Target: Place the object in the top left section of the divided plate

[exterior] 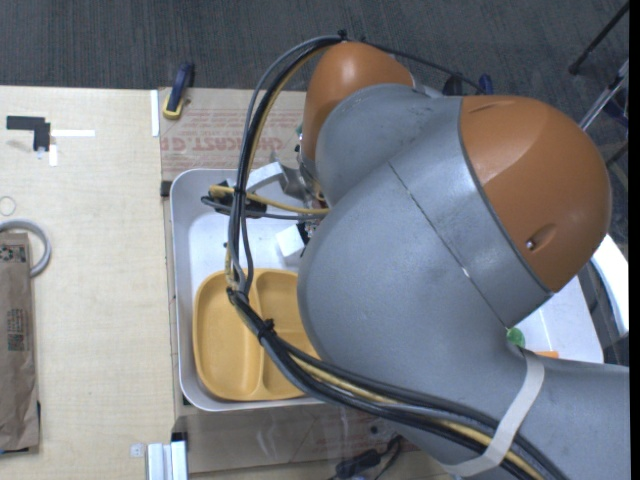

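Arm (440,268) covers most of bin (185,268); yellow divided plate (225,343) partly hidden.

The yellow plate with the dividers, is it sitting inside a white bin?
Yes, the yellow divided plate lies in the white bin, whose rim shows around its left and lower sides.

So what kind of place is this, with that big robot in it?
Probably a robot lab or workshop. A big grey and orange robot arm reaches over a white bin holding a yellow divided plate, on a plain wooden bench above dark carpet.
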{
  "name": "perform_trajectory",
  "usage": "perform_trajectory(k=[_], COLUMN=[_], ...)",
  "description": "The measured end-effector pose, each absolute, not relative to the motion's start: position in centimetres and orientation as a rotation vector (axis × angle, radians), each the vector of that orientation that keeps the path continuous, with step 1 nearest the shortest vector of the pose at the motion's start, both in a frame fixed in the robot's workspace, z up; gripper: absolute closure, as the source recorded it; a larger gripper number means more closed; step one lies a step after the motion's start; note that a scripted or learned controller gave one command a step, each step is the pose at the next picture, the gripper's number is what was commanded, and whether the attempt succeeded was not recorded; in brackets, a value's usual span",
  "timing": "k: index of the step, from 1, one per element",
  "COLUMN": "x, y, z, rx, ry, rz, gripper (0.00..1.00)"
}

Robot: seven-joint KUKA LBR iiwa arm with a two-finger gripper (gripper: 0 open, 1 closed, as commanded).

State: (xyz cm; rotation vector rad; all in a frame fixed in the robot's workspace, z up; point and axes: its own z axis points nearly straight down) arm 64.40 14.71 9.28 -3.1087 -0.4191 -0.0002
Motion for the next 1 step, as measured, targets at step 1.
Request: perform_trajectory(k=[1], x=[64.79], y=[22.15], z=[9.97], rx=[-3.089], ry=[-0.571], rz=[0.001], gripper=[1.0])
